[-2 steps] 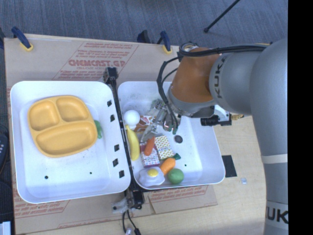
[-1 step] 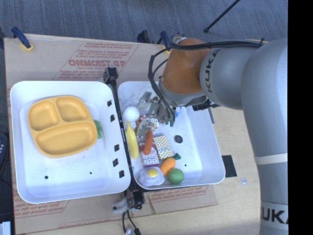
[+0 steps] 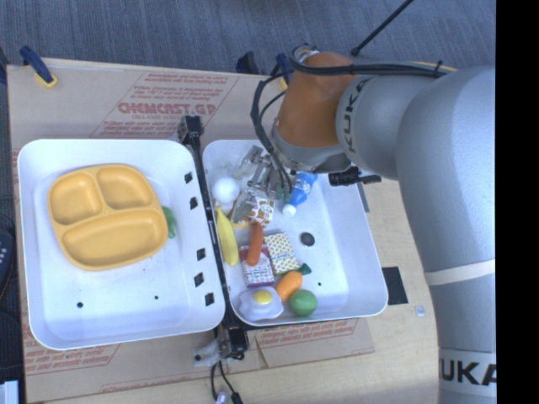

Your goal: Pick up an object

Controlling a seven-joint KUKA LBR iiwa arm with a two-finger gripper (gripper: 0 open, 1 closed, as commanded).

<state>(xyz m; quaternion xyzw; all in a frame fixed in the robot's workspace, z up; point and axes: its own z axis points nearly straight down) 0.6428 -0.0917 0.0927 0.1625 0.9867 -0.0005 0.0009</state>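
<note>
Grey metal, the two-finger gripper (image 3: 255,182) hung low over the upper part of the right-hand white plastic bin (image 3: 345,234); I could not tell how it stood, nor whether it had hold of anything. Just beside its tip I saw a small carton with a red-and-white patterned face (image 3: 261,211), a white ball (image 3: 226,190) to the left, and a blue-and-white bottle (image 3: 299,189) to the right. Below those lay a yellow banana (image 3: 226,236) along the bin's left wall, an orange carrot-like stick (image 3: 254,242), a yellow-checked packet (image 3: 280,252) and a red-and-white packet (image 3: 258,272). At the bottom edge sat a fried egg toy (image 3: 261,300), a small orange fruit (image 3: 288,284) and a green lime (image 3: 302,303). The left-hand white bin (image 3: 101,310) held a yellow divided plastic tray (image 3: 105,215), with something green (image 3: 171,223) touching its right rim.
</note>
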